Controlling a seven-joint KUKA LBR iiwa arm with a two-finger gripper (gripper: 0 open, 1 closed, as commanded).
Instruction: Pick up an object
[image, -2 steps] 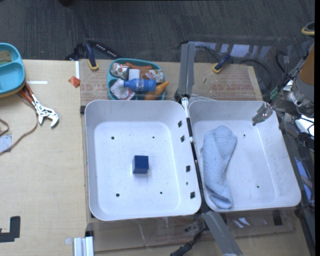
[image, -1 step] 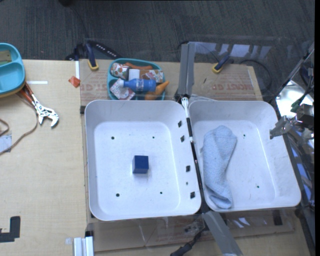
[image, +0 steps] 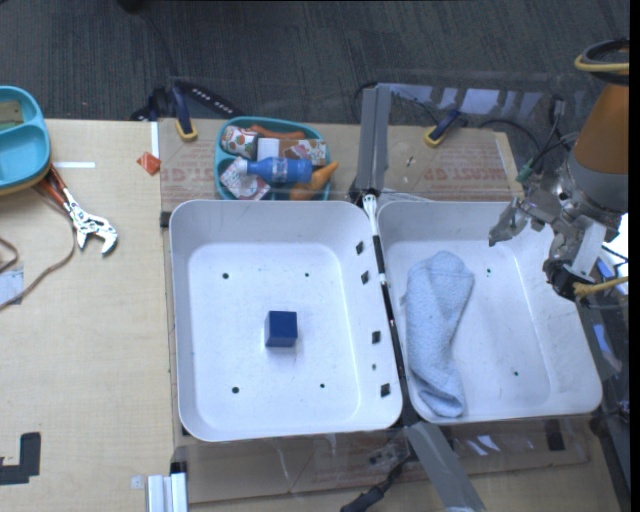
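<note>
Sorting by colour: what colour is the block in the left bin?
Dark blue block, camera view.

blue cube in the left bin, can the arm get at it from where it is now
Probably yes. The blue cube sits alone on the left bin floor with nothing over or beside it. The gripper hangs above the right bin's far edge, so it must cross the towel and the divider first.

You have two bins side by side on the bench. In the left bin (image: 200, 330) a cube (image: 282, 328) sits near the middle, well apart from every wall. In the right bin (image: 540, 340) a towel (image: 438, 328) lies along the left side, running from mid-bin down to the near wall. Behind the left bin stands a small tub of odds and ends (image: 272, 160). Off to the left, a wrench (image: 88, 226) lies on the bench, with a tray (image: 20, 140) behind it at the edge. The gripper (image: 540, 235) hangs over the right bin's far right corner.
</note>
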